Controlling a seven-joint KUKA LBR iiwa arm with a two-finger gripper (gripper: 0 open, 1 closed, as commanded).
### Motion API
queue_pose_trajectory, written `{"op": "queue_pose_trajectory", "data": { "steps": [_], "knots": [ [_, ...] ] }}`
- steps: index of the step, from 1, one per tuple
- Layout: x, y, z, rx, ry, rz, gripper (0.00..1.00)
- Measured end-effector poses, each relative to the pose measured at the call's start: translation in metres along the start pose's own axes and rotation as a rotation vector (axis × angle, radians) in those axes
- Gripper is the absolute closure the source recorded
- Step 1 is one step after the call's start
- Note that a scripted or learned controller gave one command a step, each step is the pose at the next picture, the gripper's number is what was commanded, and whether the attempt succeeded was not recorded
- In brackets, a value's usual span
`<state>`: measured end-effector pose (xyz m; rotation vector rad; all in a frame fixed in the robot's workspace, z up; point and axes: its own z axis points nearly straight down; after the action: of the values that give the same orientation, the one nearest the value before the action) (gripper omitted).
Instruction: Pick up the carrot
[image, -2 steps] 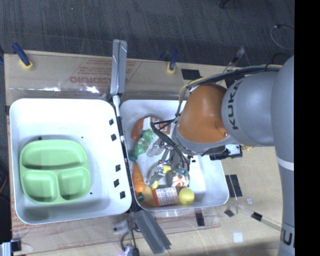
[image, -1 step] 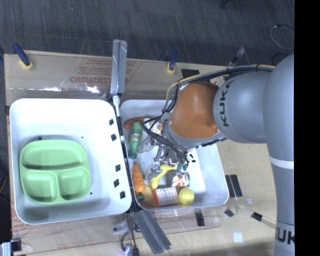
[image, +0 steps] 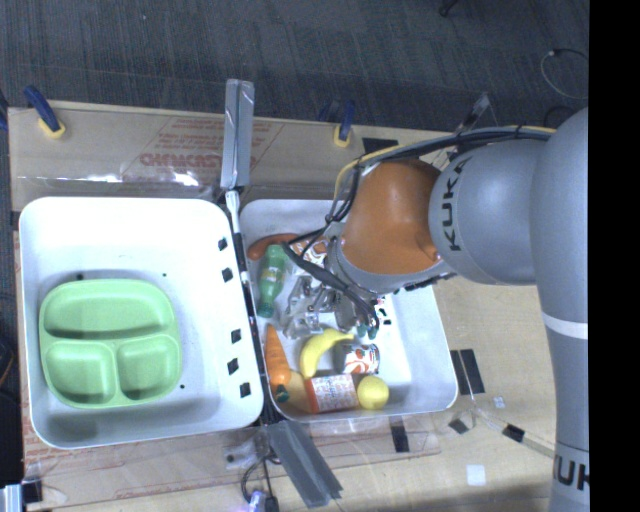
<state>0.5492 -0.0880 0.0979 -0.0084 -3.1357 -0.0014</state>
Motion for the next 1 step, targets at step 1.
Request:
{"op": "queue_pose_trajectory", "data": {
  "steps": [1],
  "knots": [
    [0.0, 0.0, 0.0, 0.0, 0.0, 0.0, 0.0]
  ]
}}
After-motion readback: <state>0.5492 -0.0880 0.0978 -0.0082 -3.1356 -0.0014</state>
